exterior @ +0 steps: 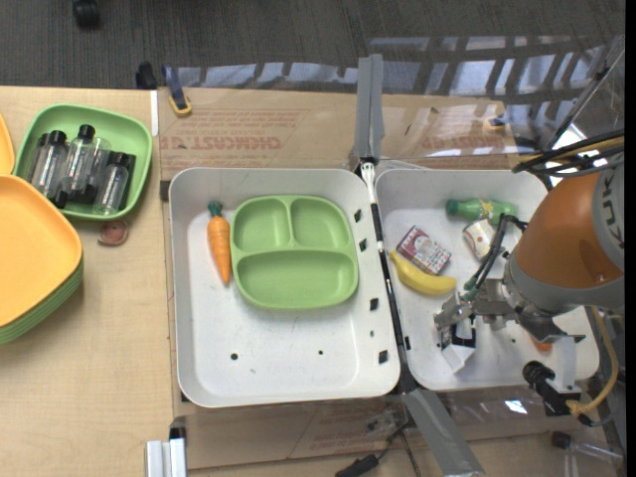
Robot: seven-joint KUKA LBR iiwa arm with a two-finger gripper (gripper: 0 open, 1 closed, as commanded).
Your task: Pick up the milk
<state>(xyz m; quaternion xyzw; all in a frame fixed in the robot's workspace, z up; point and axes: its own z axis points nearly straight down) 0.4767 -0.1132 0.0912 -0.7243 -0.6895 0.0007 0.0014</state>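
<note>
From my feed the light is bright and even, coming from overhead, so the two shallow white bins (283, 386) read almost blown out and shadows stay short and soft. The far strip of clear plastic sheeting (477, 58) throws streaky reflections. The grey arm with its orange band (571, 241) looks slightly smeared at the right edge. Overall sharpness is modest, with fine detail soft.

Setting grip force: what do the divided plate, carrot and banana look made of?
Divided plate: likely hard plastic, matte, uniform green with moulded compartments. Carrot: probably a plastic toy, flat even orange. Banana: smooth, even yellow; likely plastic too, though real can't be excluded.
</note>
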